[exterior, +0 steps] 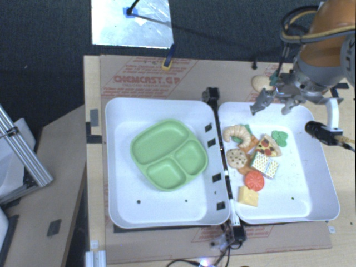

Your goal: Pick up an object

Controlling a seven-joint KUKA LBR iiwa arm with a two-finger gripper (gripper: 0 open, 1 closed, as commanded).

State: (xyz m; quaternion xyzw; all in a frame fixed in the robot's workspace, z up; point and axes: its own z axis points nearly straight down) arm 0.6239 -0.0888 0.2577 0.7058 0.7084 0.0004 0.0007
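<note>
Above the far edge of the right bin, your end effector hangs released, its two fingers spread and nothing between them. Just below and slightly left of it lies the croissant, the nearest candidate. Further down from the end effector sit the pizza slice, the cookie, the tomato and the cheese wedge, packed close together. Far to its left, the green tray rests in the left bin. You would do well to choose a piece at the cluster's edge, centre the fingers over it, and descend straight so neighbours don't get nudged.
</note>
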